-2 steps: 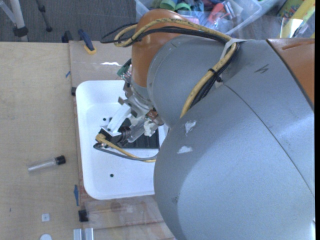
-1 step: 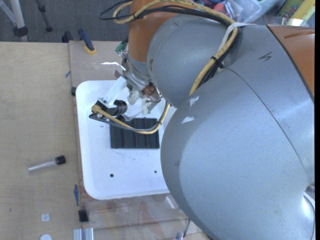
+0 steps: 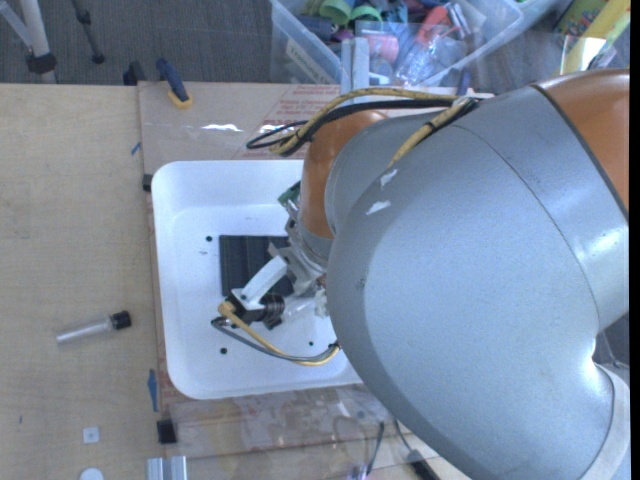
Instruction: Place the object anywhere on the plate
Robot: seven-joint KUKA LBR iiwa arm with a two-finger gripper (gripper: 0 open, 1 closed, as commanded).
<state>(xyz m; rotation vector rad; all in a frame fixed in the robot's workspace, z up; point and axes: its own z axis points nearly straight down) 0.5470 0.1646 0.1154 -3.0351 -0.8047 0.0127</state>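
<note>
A shallow white bin [image 3: 190, 298] lies at the left of the camera view. On its floor lies a flat black rectangular thing [image 3: 243, 258]; I cannot tell whether it is the plate or the object. My gripper [image 3: 287, 273] hangs low over the bin, at the right edge of that black rectangle and partly over it. The broad grey arm with its orange band [image 3: 470, 298] hides the bin's right part and everything further right. A small green bit [image 3: 291, 196] peeks out at the arm's edge.
A clear tub of colourful toys [image 3: 400, 18] stands at the back. A blue and yellow clamp [image 3: 175, 83] lies on the cardboard behind the bin. A small metal cylinder with a black cap [image 3: 92, 328] lies on the wooden bench to the left.
</note>
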